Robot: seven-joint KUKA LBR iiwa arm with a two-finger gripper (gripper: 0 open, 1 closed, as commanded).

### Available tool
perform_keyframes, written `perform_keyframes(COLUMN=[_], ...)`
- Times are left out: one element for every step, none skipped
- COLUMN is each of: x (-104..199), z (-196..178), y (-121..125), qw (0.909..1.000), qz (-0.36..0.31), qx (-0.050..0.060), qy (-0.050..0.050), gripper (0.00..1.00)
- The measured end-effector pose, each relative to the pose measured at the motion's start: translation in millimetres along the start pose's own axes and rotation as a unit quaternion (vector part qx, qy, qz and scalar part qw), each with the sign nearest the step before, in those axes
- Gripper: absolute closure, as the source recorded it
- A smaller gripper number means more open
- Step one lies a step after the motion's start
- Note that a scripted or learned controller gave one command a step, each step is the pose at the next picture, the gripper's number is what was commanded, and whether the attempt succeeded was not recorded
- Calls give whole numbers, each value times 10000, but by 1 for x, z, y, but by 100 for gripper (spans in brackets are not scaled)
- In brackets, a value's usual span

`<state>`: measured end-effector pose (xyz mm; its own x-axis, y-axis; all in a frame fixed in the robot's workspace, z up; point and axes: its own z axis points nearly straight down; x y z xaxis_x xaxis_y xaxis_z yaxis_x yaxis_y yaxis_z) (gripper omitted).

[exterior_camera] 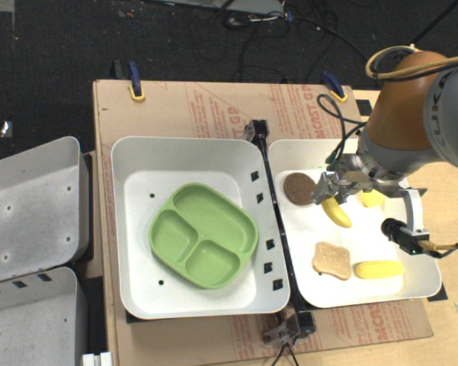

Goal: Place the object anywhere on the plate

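Hovering over right bin (419, 284), claw (328, 191) is sitting at upper end of banana (336, 211); finger spread and grip impossible to tell. Banana is lying near bin's far-left area, beside brown disc (297, 188). Green plate (203, 235) is resting in left bin (129, 204). Toast (331, 260) and corn (378, 269) are lying along near edge.

Green plate (204, 236) bare and open from above, food crowding right bin (423, 284)
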<state>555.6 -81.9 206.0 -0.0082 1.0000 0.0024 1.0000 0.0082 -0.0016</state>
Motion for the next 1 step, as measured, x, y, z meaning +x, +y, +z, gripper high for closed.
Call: perform_keyframes(x=[44], z=[-5], y=[1], qw=[10000], qz=[6], qx=[-6], qy=[-4], gripper=[100])
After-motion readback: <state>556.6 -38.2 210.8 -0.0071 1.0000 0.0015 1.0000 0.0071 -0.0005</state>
